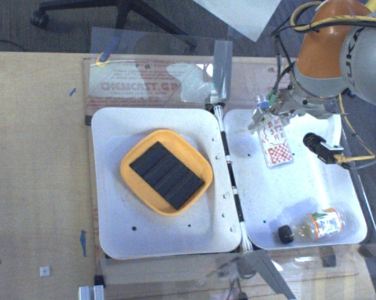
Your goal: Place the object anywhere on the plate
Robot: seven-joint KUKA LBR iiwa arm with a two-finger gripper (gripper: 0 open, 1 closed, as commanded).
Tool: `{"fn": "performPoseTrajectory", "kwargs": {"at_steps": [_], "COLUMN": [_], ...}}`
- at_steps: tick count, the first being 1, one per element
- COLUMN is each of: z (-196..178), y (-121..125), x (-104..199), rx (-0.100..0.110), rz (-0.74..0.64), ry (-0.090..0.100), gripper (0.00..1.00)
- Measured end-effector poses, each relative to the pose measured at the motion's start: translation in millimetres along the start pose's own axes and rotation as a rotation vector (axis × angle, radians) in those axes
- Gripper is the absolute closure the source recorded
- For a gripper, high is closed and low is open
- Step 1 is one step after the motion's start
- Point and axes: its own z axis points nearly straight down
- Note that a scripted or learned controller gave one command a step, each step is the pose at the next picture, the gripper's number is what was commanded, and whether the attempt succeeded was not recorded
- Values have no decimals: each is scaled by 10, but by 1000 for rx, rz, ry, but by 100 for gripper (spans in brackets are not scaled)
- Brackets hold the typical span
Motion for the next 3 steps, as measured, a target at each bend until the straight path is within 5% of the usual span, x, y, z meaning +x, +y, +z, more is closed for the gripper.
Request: {"fn": "performPoseTrajectory", "kwargs": {"at_steps": [1,3], "z": [-68,242], "y": [31,224], "x": [662,2123], "rx": [3,2], "rz": [87,-383], "ry": [3,2], "gripper": [100,100]}}
